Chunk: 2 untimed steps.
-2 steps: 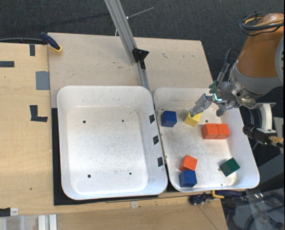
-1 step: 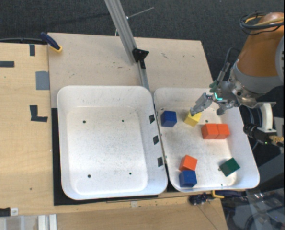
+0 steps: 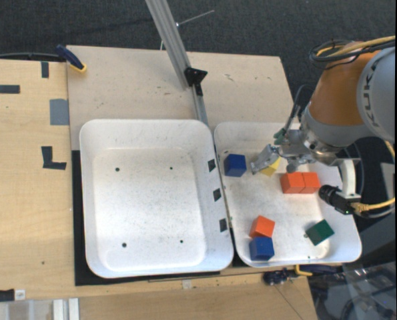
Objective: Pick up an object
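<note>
Pale wood forms the bench (image 3: 138, 85) under two shallow white bins, with dark carpet beyond it and a slanted metal rail (image 3: 168, 32) crossing toward the seam between them. On the left sits the left bin (image 3: 91, 179), while the right bin (image 3: 348, 245) holds every loose piece: a blue cube (image 3: 235, 165) near its upper left, a long orange block (image 3: 299, 183) toward the middle right, a small orange cube (image 3: 263, 227) just above another blue cube (image 3: 261, 248) at the front, and a green block (image 3: 319, 232) near the right wall. As far as the view shows, nothing has been lifted yet, so the pick itself is left to do. Reaching in from the right, the arm (image 3: 348, 99) bends its wrist down over the right bin, and the gripper (image 3: 267, 163) sits low between the upper blue cube and the long orange block. A yellow block (image 3: 270, 170) peeks out right at the fingertips and looks to be the target; the fingers appear close around it, but at this angle it cannot be told whether they are spread, closed, or actually pinching it.
</note>
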Each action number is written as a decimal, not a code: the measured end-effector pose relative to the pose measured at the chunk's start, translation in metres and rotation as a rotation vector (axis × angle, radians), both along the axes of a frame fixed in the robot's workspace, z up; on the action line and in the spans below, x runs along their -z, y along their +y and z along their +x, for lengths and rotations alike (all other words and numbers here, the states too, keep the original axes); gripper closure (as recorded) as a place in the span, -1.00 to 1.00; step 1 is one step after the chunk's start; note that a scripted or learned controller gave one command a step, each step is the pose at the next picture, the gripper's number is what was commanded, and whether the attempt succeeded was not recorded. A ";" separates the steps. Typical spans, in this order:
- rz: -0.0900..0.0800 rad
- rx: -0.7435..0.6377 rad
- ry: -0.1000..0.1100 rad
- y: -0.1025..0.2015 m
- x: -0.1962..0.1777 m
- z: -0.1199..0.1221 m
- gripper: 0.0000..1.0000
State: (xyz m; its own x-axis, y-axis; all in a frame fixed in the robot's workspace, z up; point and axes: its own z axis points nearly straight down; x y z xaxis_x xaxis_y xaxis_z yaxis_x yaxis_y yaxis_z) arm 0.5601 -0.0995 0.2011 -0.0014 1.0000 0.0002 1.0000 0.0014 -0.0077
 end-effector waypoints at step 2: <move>0.000 0.001 0.000 -0.006 0.106 -0.011 -1.00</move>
State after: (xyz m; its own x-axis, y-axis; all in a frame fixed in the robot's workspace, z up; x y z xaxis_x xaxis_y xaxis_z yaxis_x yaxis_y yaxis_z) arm 0.5489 -0.1050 0.0951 -0.0004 1.0000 0.0003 1.0000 0.0004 -0.0080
